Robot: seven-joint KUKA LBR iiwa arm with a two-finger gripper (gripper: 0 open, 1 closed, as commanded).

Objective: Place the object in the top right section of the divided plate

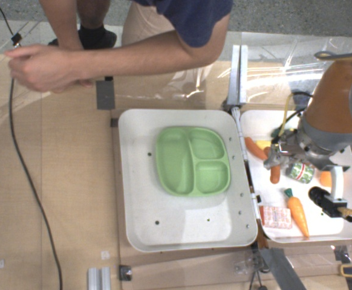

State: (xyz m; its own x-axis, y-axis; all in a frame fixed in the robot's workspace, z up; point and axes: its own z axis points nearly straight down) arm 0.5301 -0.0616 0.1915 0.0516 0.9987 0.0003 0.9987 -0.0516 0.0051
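Your gripper [280, 159] hung over the right bin's [345, 231] toys, hunting a pick; its state I couldn't tell.

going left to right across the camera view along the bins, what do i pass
black cable → left bin → green divided plate → right bin → small red and white packet → carrot

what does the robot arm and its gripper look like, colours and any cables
The arm is a thick rounded body, orange on top with a grey section below toward the wrist. A yellow cable and thin dark wires run along its left side. The gripper is a cluster of grey and silver metal parts, with a white and black piece on the lower right.
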